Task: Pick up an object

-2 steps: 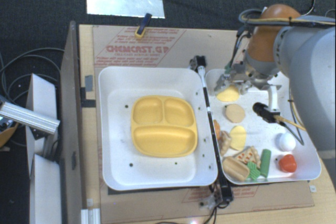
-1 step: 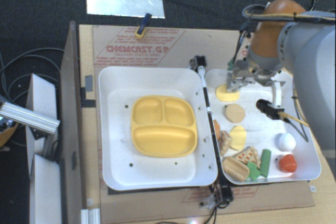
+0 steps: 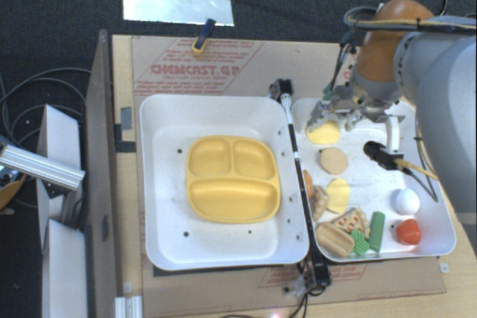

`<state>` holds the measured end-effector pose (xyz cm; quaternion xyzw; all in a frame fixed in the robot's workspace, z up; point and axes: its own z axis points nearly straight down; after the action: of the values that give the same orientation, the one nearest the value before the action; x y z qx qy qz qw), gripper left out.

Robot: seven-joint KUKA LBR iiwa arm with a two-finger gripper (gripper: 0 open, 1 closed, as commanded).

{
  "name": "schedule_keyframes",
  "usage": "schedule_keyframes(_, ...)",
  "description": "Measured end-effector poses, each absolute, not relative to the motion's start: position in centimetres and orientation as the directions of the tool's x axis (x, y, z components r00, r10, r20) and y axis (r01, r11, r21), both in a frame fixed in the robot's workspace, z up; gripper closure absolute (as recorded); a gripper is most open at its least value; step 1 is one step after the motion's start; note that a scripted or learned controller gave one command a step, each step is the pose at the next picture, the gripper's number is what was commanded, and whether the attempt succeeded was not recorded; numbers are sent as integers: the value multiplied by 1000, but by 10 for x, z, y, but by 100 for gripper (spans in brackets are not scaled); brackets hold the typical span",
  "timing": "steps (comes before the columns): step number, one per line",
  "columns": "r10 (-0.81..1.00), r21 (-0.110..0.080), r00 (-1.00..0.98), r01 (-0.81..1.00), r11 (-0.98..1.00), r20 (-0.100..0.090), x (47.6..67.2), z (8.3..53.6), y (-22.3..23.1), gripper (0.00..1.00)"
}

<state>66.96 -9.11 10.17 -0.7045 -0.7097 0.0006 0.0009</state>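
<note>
My gripper (image 3: 337, 111) hangs over the far left corner of the right bin (image 3: 440, 214). A pale yellow food piece (image 3: 323, 134) lies just below it, at the gripper's tip or touching it; nothing is visibly lifted. Nearer the front lie a tan round cookie (image 3: 333, 160) and a yellow slice (image 3: 338, 194). A white egg (image 3: 406, 200), a red tomato (image 3: 408, 231), a green stick (image 3: 377, 229) and a bread piece (image 3: 334, 239) sit along the bin's front.
The left bin (image 3: 164, 160) holds a yellow divided tray (image 3: 232, 179). The grey arm with its orange band (image 3: 387, 41) comes in from the right above the right bin's far edge. The wall between the bins (image 3: 297, 160) runs close to the gripper.
</note>
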Motion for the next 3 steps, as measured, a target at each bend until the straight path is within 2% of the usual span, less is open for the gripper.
schedule_keyframes(1, 1000, 2, -5, 1000, 5, -1, 669, 85, -92, 0)
schedule_keyframes(2, 1000, -4, -6, 1000, 6, 0, 670, 102, -94, 100)
schedule_keyframes(3, 1000, -5, -6, 1000, 6, -1, 670, 101, -94, 0)
